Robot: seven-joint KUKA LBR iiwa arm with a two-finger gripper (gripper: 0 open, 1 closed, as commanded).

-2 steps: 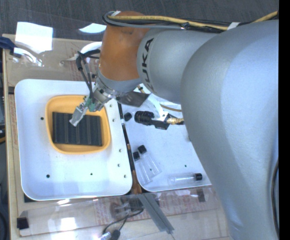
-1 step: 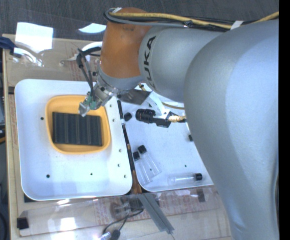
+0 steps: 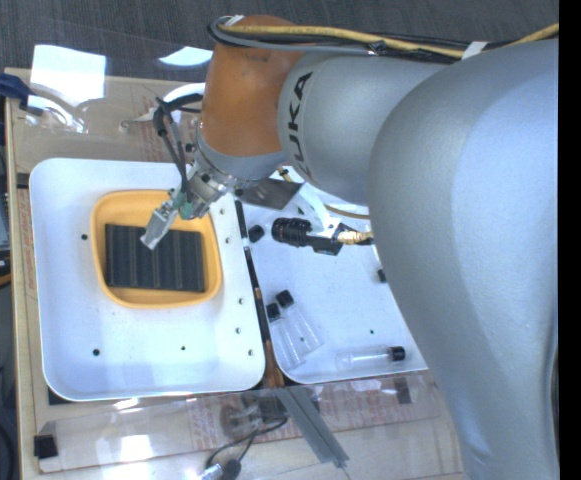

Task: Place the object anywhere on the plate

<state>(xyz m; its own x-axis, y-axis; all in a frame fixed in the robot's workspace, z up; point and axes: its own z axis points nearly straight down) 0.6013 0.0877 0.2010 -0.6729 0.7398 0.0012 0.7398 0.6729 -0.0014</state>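
Bench (image 3: 120, 438) of pale, light-brown board, viewed from above at a slant, bearing two shallow white bins: left bin (image 3: 60, 298) and right bin (image 3: 340, 308), side by side and touching along their inner rims. Dark grey carpeted floor (image 3: 90, 8) lies beyond the bench's far edge. Bright light falls from above, giving a glare patch (image 3: 68, 71) at the far-left corner.

plate (image 3: 156, 258) in left bin (image 3: 70, 338) | gripper (image 3: 157, 230) apparently over plate
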